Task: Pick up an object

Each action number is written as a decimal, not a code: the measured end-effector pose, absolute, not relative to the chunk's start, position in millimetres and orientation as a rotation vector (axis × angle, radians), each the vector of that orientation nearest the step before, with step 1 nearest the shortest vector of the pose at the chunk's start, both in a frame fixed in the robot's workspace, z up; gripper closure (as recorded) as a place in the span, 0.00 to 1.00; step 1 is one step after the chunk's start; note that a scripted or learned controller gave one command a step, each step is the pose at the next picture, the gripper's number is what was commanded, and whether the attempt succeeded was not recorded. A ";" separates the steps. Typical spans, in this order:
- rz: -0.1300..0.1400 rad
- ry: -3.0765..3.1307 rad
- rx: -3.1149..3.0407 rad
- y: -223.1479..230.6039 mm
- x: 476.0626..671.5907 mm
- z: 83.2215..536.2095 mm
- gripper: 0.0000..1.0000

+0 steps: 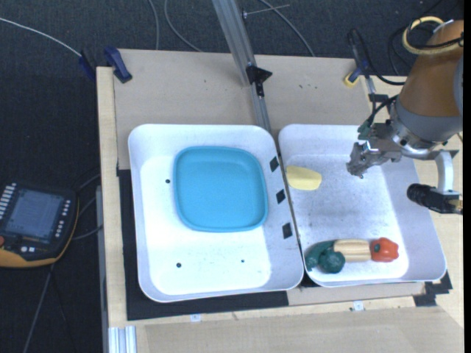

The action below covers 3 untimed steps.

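Two white bins, one blue plate, perhaps four small objects; hand grip unclear.

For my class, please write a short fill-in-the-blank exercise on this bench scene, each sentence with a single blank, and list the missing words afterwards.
1. The blue plate lies in the ____ bin.
2. The pale yellow object lies against the right bin's ____ wall.
3. The wooden piece lies between the dark green object and the ____ object.
4. The tool hangs above the ____ bin.

Missing words: left; left; red; right
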<state>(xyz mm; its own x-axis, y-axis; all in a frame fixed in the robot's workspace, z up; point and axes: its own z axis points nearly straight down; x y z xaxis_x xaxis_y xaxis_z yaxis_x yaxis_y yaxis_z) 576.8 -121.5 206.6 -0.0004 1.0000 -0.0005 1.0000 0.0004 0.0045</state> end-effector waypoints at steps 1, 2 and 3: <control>0.002 2.225 2.218 -76.1 561.3 205.2 1.00; 0.001 2.226 2.218 -31.2 550.6 203.4 1.00; 0.002 2.227 2.217 18.7 544.8 201.5 1.00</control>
<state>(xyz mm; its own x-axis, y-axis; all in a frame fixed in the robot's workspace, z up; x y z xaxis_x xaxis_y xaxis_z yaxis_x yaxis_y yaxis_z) 544.8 18.7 201.5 -0.0047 1.0000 0.0014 1.0000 0.0047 0.0003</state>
